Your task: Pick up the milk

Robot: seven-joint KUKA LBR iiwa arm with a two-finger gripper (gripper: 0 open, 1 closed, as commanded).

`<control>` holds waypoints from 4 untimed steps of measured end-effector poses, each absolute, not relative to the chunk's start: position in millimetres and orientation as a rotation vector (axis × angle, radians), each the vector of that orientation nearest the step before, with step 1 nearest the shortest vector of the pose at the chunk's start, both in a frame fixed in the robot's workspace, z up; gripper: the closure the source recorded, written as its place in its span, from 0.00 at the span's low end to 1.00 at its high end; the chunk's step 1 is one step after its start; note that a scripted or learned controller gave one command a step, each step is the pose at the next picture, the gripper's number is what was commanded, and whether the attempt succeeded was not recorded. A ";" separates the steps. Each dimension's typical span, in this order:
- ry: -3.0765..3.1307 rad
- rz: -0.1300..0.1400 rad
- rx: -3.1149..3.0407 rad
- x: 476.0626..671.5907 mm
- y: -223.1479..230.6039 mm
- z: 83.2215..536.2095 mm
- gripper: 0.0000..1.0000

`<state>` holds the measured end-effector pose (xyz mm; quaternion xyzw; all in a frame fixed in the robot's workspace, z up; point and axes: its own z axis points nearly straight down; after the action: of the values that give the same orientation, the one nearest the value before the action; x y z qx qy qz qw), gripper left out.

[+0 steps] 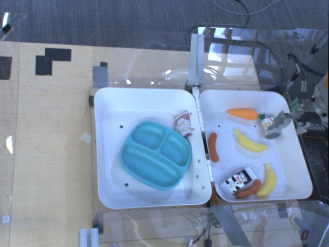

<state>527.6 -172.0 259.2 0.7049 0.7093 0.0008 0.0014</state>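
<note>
right bin (300, 158): milk (239, 180) seemingly well below gripper (274, 130).

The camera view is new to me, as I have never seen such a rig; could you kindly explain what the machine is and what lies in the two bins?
This single picture comes from a fixed camera above the bench, looking down at a slant. The machine is a robot arm reaching in from the right; its hand hangs over the right bin, near the leaf end of a toy carrot. I cannot tell whether it grips anything. That bin also holds two bananas, two sausages and the cow-patterned milk carton that it is meant to pick up. The left bin holds a blue divided plate and a small red packet.
</note>
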 end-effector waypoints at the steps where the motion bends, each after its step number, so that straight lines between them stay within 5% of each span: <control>1: 2.009 0.005 2.409 503.6 -199.8 97.2 0.00; 2: 2.105 0.007 2.326 579.9 -147.5 146.0 0.00; 3: 2.101 0.005 2.330 605.7 -133.2 109.2 0.00; 4: 2.117 0.006 2.317 530.0 -87.9 206.0 0.00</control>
<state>530.0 -87.9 206.0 0.7383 0.6745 0.0020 0.0018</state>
